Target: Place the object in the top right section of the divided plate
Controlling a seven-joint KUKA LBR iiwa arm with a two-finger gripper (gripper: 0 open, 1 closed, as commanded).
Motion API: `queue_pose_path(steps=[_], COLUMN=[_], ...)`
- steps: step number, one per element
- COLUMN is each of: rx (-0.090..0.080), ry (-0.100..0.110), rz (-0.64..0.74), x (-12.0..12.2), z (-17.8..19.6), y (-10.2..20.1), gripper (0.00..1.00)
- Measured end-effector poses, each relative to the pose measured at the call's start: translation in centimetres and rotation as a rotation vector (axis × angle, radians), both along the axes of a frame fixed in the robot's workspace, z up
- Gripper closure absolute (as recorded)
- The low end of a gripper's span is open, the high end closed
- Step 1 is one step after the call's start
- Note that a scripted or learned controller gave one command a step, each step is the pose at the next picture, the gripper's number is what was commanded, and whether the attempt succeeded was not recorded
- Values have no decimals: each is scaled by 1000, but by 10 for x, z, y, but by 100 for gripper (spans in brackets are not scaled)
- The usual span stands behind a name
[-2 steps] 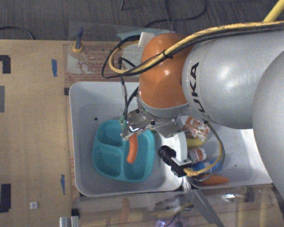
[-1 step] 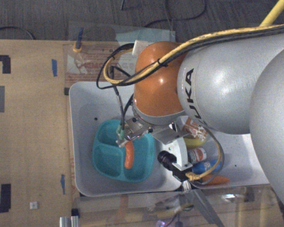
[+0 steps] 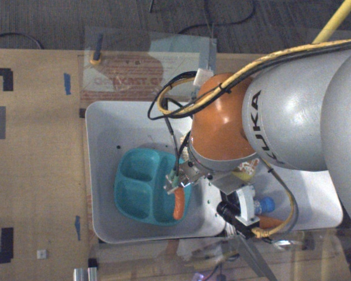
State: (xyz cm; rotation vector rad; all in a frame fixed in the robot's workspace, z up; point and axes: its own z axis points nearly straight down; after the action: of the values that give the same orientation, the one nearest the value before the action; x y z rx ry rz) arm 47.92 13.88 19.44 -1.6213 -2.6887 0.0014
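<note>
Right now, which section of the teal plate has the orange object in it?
The long section on the right side of the divided plate, nearest the arm. The orange object lies there just below the gripper; the two smaller sections to its left hold nothing.

The arm (image 3: 304,110) is bulky, with smooth silver-grey casings that carry black KUKA lettering. Above the gripper (image 3: 176,183) sits a rounded orange band (image 3: 222,122). A yellow and black cable bundle (image 3: 263,63) runs along the casing and loops beside the band. The gripper is small, metallic and dark-jointed.
</note>
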Motion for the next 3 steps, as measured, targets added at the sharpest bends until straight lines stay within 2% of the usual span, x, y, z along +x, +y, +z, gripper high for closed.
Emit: queue_pose_path(steps=[1,2,3], rx=[0,-1,-1], ry=[-3,-1,2], rz=[-4,-488,-247], x=[27,-1,-1], z=[15,16,-20], y=[-2,39,44], gripper=[100,100,100])
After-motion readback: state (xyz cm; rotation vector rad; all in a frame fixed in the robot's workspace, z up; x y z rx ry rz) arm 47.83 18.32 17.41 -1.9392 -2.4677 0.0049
